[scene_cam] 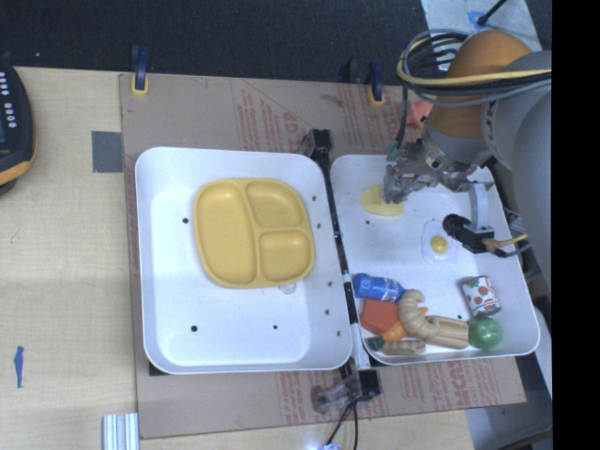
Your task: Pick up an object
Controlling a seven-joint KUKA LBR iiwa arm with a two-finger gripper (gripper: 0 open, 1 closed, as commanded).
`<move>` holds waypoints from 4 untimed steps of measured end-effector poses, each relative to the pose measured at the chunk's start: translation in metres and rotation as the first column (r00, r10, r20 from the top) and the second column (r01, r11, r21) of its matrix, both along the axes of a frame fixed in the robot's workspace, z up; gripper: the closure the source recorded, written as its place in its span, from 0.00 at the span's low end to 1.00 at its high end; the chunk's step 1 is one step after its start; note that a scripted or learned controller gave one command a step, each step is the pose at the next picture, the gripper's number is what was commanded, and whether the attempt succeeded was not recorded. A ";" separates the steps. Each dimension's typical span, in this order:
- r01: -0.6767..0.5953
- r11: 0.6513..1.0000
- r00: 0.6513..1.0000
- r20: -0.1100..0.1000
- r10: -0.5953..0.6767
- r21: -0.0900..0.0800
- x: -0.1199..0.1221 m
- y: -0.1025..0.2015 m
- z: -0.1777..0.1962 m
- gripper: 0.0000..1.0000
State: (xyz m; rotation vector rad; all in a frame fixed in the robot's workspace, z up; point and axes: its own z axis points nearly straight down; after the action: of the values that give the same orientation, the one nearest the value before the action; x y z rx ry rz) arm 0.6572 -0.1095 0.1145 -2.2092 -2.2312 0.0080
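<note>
Brown cardboard [234,101] covers the middle of a pale wooden bench [66,279], and two shallow white bins sit on it side by side. The left bin [169,336] holds one yellow divided plate [253,231] with three compartments, lying flat in the far half of the bin.

The right bin [394,251] is more crowded. The gripper [401,186] hangs over its far left corner, directly above a pale yellow flat piece [378,205] lying on the bin floor. Whether the claw is open or closed, and whether it touches the piece, cannot be told from this angle.

A small fried-egg toy [438,246] lies alone near the middle. Along the near edge a blue can [377,286] lies on its side, with an orange-red piece [380,317] just beside it. A tan wooden toy [439,329] and a green ball [485,333] follow. A small red-labelled tin [479,295] stands just behind the ball.
</note>
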 end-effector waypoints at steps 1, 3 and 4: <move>-0.001 1.000 1.000 -0.001 0.001 0.000 0.000 0.000 0.000 0.00; 0.004 1.000 1.000 0.000 -0.004 0.001 -0.001 -0.007 -0.022 0.00; 0.007 1.000 1.000 0.003 -0.007 0.001 -0.001 -0.018 -0.022 0.00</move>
State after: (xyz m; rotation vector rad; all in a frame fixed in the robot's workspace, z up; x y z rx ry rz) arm 0.6565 -0.1270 0.0925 -2.2180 -2.2251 0.0034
